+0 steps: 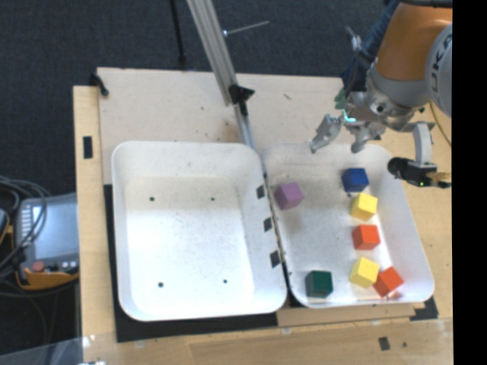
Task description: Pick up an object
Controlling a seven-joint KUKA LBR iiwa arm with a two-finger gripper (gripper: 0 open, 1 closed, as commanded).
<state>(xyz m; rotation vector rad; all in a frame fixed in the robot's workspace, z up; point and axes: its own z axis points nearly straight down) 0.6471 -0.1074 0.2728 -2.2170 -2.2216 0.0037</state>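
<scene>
Matte coloured cubes [365,206] in the glossy white right bin [415,226], metal end effector [341,141] splayed wide, seemingly empty.

Gripper [340,138] hovers open at the right bin's [415,226] upper edge; purple cube [288,195], blue cube [354,179] and yellow cube [364,206] sit below it.

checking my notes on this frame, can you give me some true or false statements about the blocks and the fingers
1. All the blocks lie in the right bin. True.
2. The purple block sits beside the yellow ones. False: it lies apart, near the divider between the bins.
3. The gripper hangs above the far end of the right bin, fingers spread with nothing between them. True.
4. The green block lies at the far end. False: it lies at the near edge.
5. The blue block is the block closest to the gripper. True.
</scene>
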